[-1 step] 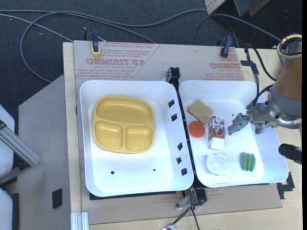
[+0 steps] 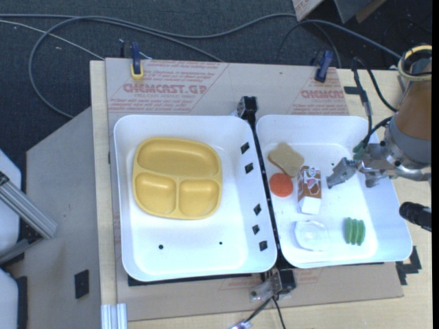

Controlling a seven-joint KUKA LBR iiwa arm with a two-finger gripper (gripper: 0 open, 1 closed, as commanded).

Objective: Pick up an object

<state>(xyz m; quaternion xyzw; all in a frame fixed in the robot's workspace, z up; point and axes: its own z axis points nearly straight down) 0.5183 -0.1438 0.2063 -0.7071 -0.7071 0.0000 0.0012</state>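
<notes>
In the right bin (image 2: 384,204) we see five small things. A tan slice of bread (image 2: 286,158) lies flat near the back left. Just in front of it sits a round orange-red ball (image 2: 280,185), close beside a small red and white carton (image 2: 310,189) lying on its side. Nearer the front, a clear round lid (image 2: 311,235) rests flat, and to its right lies a green pea pod (image 2: 354,231), well apart from the rest.
</notes>
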